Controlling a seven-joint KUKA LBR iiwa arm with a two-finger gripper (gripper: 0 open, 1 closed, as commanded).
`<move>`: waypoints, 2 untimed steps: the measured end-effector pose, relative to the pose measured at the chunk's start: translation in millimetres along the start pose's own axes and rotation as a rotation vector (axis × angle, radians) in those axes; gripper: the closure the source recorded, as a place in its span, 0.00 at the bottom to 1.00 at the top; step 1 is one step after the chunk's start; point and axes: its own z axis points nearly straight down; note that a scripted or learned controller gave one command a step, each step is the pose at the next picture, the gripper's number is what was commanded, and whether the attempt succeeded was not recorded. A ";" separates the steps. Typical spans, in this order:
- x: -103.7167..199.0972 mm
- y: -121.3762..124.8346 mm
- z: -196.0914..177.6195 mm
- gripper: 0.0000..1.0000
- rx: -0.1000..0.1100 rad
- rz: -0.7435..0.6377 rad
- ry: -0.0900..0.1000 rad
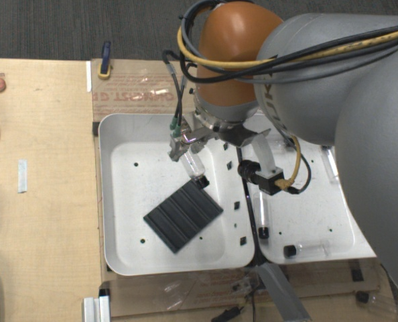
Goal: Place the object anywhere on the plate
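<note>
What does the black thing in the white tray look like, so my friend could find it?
Look at the left white bin, the one away from the big grey arm. Near its middle lies a flat black plate, a ridged rectangle turned at a slant. It is the biggest dark thing there; the tiny black dots around it are just specks.

The plate [183,215] lies in the left bin [118,200], at frame centre; the gripper [197,174] sits just above its upper corner.

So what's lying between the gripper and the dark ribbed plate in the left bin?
Nothing: in the camera view the gripper hangs right at the upper corner of the dark ribbed plate, with at most a sliver of bare white bin floor between.
</note>
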 end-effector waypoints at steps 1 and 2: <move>0.0 0.0 -0.1 0.00 0.000 0.000 0.000; -1.4 0.0 -7.7 1.00 0.002 0.001 -0.002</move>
